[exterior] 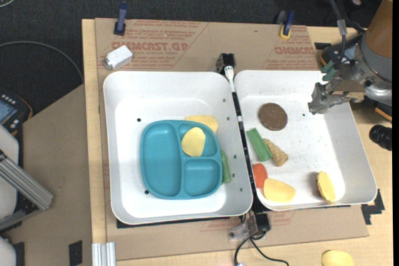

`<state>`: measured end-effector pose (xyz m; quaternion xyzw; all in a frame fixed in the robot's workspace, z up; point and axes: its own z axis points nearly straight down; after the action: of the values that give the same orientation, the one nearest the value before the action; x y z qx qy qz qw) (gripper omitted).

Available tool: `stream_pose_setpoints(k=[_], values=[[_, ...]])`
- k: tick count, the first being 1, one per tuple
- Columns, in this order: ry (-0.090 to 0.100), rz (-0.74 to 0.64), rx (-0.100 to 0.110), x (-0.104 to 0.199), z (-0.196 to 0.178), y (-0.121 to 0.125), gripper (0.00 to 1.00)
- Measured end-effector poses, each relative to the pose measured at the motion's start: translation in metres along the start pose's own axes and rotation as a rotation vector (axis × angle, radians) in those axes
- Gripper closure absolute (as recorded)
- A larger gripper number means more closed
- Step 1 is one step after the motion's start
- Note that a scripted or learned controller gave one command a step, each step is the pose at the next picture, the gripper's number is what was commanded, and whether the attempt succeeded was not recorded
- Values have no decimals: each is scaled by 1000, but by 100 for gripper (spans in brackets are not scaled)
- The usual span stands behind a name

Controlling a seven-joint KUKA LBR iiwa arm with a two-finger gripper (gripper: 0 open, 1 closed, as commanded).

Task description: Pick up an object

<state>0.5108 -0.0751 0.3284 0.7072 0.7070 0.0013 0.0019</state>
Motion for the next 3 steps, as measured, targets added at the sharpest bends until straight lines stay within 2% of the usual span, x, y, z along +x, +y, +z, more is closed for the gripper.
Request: stream_pose_setpoints(k=[1, 2, 3], values=[[1, 1, 10, -18, 55, 33, 100], [4, -2, 13, 22, 71, -35, 100], [3, -8, 0, 89, 36, -31, 100]])
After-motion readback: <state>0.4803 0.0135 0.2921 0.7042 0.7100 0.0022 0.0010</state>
